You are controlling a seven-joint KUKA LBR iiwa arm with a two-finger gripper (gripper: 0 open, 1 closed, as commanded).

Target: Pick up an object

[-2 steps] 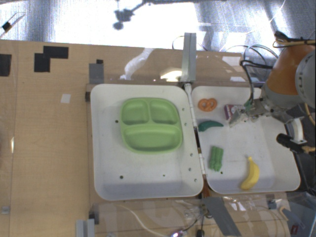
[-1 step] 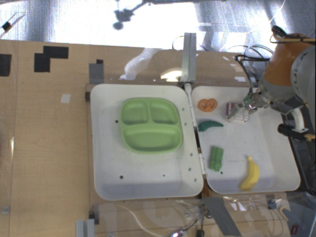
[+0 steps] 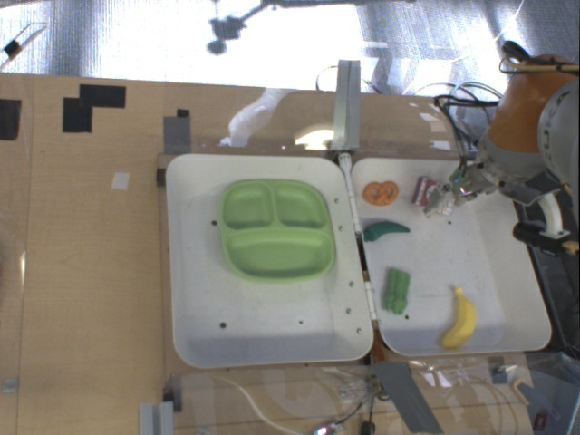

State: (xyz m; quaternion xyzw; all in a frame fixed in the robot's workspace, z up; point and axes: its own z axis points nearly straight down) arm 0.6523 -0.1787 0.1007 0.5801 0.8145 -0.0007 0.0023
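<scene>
— What do we see on the wooden bench?
— Two white bins, touching. The right bin lies under the gripper; the left bin sits well to its left.

Bright overall, blown-out glare on floor up top and a hotspot on the clear panel, soft shadows inside the white bins, image slightly soft, low-res.
</scene>
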